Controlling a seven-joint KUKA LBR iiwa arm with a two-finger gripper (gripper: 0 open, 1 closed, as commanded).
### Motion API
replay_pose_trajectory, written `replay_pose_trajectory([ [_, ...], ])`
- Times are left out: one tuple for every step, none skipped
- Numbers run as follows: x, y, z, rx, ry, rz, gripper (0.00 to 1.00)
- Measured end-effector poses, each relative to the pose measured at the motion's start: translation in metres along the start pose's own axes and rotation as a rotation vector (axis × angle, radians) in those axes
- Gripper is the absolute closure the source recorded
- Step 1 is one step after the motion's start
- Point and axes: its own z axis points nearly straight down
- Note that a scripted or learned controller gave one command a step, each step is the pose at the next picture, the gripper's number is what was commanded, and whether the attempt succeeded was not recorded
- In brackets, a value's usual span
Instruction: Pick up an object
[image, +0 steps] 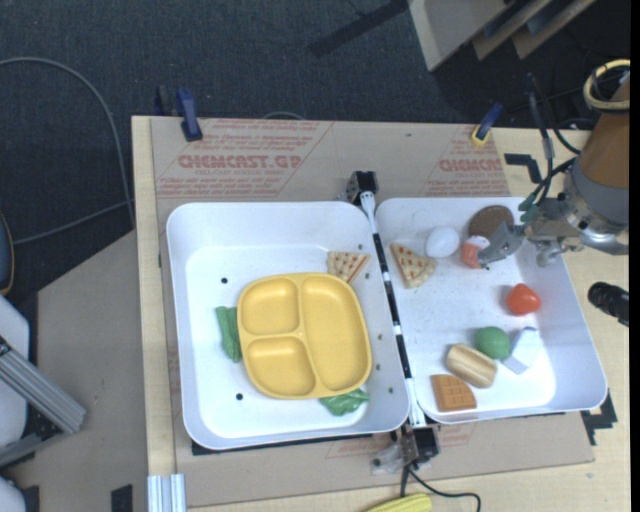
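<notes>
Gripper low over the right bin, far corner.
I cannot tell how far the fingers are parted or whether they hold anything. A small orange-red piece touches the tip; brown disc just behind, white egg beside. Red tomato sits nearer me; 2 waffle wedges flank the divider.

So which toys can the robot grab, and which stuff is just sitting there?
For the job:
hand
orange piece by the hand
white egg
red tomato
green ball
bread roll

Just lying about:
yellow plate
blue clamp
</notes>
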Motion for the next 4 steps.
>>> replay_pose_trajectory([
  [-0.046, -0.02, 0.118, -0.002, -0.001, -0.001, 0.0],
  [0.031, 0.001, 0.137, 0.002, 0.002, -0.002, 0.0],
  [0.03, 0.001, 0.127, 0.0, 0.001, 0.001, 1.0],
  [0.09, 0.056, 0.036, -0.002, 0.001, -0.001, 1.0],
])
